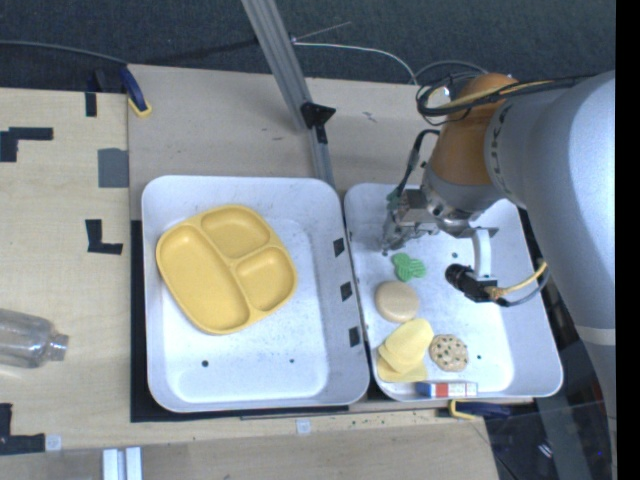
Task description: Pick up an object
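Grey arm (pixel 560 168) with the orange band (pixel 470 133) reaches into the right bin (pixel 530 368). Gripper (pixel 398 236) sits low over that bin's upper-left part, close to the wall shared with the left bin (pixel 240 378). Fingers (pixel 392 240) point down toward the bin floor; they look only slightly parted, with nothing visible between them, though the view here is small and dark, so that's a soft read.

Objects in the right bin, placed from the fingers:
- green toy piece (pixel 407 265): just below the fingertips, very near, possibly touching; can't tell for sure.
- beige round piece (pixel 397 301): further below, past the green one.
- yellow piece (pixel 406 346): below that, touching or overlapping the beige one's lower edge.
- chocolate-chip cookie (pixel 449 352): below and to the right, just beside the yellow piece.
- small red-and-white item (pixel 445 390): lying flat along the bin's bottom wall, farthest from the fingers.

Black cable fitting (pixel 470 283) hangs off the wrist to the right of the fingers, over the bin.

Left of the fingers, across the shared wall: yellow divided plate (pixel 225 266) lying flat in the left bin, tilted diagonally, three compartments.

Far left on the wooden surface (pixel 60 198): clear plastic bottle (pixel 25 340) on its side, well apart from both bins. Metal pole (pixel 280 53) rises above and to the left of the fingers.
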Motion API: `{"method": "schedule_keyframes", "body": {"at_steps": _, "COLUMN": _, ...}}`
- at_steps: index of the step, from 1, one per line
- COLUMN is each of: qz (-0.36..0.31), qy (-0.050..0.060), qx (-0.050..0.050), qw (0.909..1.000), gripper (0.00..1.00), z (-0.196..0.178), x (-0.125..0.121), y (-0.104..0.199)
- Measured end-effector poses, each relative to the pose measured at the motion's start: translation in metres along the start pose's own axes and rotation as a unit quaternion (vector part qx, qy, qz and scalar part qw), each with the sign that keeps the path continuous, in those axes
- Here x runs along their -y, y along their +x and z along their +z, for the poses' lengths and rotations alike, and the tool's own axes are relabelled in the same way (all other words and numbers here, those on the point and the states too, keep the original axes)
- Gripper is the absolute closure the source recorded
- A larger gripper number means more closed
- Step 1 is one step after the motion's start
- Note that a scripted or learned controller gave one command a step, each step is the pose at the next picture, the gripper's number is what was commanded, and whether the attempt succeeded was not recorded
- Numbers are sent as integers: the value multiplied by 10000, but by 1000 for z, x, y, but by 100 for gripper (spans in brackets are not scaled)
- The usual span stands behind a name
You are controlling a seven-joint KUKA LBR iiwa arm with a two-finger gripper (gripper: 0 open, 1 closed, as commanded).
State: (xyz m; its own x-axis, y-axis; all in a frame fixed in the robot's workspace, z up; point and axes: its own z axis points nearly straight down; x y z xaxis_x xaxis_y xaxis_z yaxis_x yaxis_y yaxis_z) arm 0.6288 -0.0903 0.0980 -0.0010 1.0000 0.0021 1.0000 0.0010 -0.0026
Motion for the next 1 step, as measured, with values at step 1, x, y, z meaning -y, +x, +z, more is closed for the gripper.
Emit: {"method": "schedule_keyframes", "body": {"at_steps": 1, "qz": 18, "qy": -21, "qx": 15, "qw": 10000, "gripper": 100, "z": 8, "x": 59, "y": -19}}
